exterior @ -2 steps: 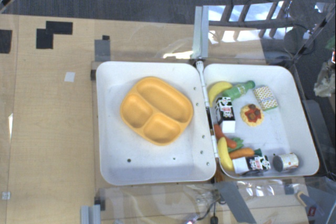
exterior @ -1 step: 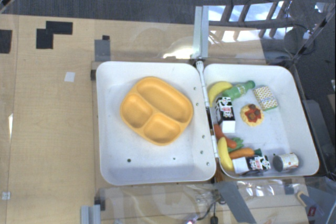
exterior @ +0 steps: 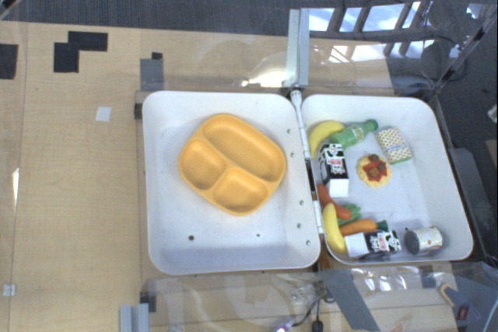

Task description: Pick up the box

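Camera view: patterned box (exterior: 393,145) in right bin (exterior: 436,194), beside round toy (exterior: 374,170); gripper state: cannot tell.

Both bins (exterior: 163,245) are white. The divided plate (exterior: 231,162) is plain yellow-orange. The box (exterior: 394,145) bears a yellow-and-white chequered pattern. The bottle (exterior: 356,133) is green, the bananas (exterior: 323,134) yellow, the carrot (exterior: 358,227) orange. The cartons (exterior: 334,162) are white with black patches. The worktop (exterior: 70,190) is pale wood-toned.
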